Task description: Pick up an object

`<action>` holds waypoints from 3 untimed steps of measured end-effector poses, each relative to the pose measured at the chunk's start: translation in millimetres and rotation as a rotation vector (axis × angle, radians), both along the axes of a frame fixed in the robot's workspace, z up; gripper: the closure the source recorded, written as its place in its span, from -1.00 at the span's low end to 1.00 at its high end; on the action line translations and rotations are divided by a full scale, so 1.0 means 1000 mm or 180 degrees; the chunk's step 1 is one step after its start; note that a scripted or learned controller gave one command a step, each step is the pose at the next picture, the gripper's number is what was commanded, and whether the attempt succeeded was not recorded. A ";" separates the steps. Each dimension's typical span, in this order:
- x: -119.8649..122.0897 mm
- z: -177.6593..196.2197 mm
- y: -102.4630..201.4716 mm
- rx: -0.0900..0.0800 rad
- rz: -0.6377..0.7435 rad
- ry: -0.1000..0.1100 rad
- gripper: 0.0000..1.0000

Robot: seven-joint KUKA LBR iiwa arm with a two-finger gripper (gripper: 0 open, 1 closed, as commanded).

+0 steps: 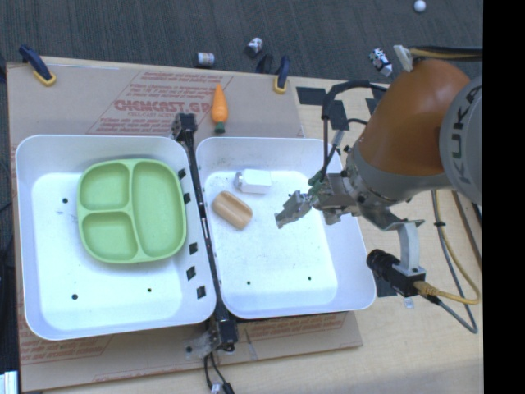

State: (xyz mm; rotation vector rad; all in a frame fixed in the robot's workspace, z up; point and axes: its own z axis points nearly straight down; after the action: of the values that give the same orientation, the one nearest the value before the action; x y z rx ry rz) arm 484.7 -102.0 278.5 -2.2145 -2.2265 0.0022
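A tan bread-like roll [233, 209] lies in the right bin [271, 290], near its left wall. A small white block [253, 180] sits just behind it. My gripper [293, 208] hangs over the right half of that bin, a short way right of the roll, with nothing visibly between its fingers. The grey and orange arm [410, 138] reaches in from the right.
The left bin [49, 302] holds a green divided plate [131, 210]. An orange carrot-shaped toy [219, 105] lies on the cardboard behind the bins. Clamps and a black divider [195, 212] sit between the bins. Cables trail at the right.
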 end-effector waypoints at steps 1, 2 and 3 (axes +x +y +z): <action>-0.009 -0.063 -0.088 -0.0005 -0.0003 0.0004 -1.00; 0.091 -0.101 -0.098 -0.0002 0.0008 0.0006 -1.00; 0.002 -0.176 -0.109 0.0005 0.0003 0.0011 -1.00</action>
State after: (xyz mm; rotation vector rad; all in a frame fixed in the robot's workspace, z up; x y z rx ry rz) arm 486.6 -211.2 102.1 -2.2112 -2.2250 0.0045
